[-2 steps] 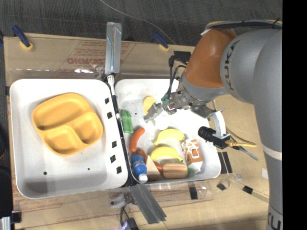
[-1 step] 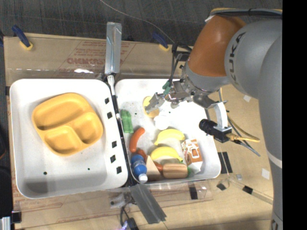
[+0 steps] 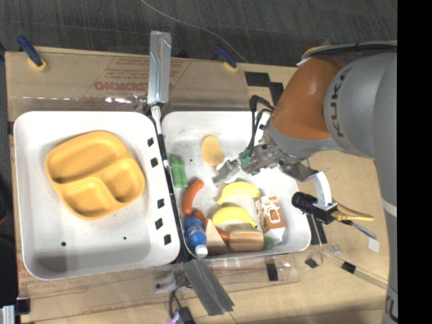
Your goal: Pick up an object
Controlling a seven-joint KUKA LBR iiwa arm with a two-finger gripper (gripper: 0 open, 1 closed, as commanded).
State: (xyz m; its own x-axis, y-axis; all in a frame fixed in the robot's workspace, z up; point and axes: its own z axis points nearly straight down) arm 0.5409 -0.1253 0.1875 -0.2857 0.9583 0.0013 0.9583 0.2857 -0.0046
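Yellow divided tray (image 3: 94,173) ×1 in left bin (image 3: 27,248), 2 bananas (image 3: 237,192), hand (image 3: 229,171) grip unclear

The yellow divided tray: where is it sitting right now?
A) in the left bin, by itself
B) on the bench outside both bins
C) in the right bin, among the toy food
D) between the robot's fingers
A: the yellow divided tray lies flat on the floor of the left bin, with nothing else beside it, while the gripper is over the right bin with its pile of toy food.
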